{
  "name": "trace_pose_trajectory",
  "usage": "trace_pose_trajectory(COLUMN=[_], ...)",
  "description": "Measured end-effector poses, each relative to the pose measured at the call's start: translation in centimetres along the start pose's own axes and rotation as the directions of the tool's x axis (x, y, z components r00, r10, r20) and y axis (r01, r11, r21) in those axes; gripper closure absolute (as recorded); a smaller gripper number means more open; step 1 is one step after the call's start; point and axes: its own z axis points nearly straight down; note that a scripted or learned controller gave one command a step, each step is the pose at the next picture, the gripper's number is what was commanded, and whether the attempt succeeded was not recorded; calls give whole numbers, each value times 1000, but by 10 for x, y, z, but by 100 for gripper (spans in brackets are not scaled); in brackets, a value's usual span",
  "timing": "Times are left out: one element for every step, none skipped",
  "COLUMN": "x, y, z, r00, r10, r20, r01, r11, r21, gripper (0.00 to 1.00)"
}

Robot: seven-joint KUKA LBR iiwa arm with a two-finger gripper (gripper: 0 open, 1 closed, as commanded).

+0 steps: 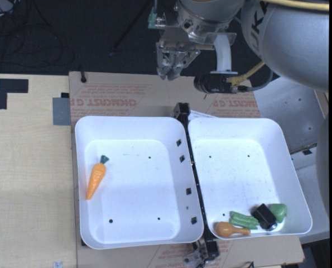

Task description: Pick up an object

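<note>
Orange carrot (pixel 96 177) in left bin (pixel 126 128); right bin (pixel 238 128) holds black block (pixel 264 215).

Cardboard sheet (pixel 126 96) under two white bins (pixel 129 128)

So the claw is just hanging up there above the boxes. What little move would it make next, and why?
Probably swing out over the left bin and descend toward the carrot. The gripper hangs above the bins' far edge, holding nothing, and the carrot lies alone on bare floor, while the items in the right bin crowd one corner.
</note>
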Motion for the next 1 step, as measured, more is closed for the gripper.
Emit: trace_pose_trajectory(x=[49], y=[-11], z=[-100], r00=[1000], r10=[4], r20=[-5], r01=[-4], r11=[1000], r21=[-11], gripper=[100])
